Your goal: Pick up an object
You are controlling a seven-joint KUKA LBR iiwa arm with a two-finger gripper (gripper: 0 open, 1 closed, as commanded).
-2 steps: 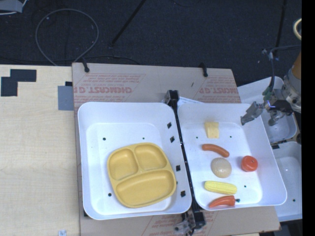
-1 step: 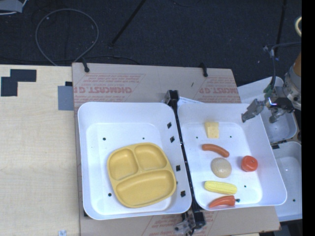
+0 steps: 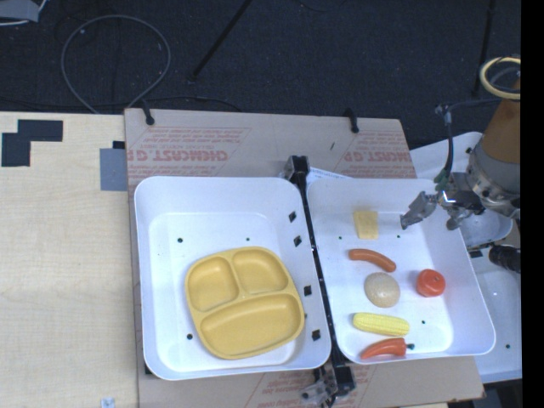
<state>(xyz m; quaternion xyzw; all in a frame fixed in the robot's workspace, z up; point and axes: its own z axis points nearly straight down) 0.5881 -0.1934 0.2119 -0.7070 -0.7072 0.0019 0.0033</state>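
Gripper (image 3: pixel 435 208) — fingers spread, holding nothing, above right bin (image 3: pixel 476 313) near its back edge. Nearest pick: cheese (image 3: pixel 366 223), just left; sausage (image 3: pixel 371 259) beyond. Advice — centre over one item, descend straight, close squarely.

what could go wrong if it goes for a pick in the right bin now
The sausage, potato and corn cob lie close together, so the pincer may nudge a neighbour or close on two. The tomato is round and could roll away. The cheese slice looks flat, so the tips might slip over it.
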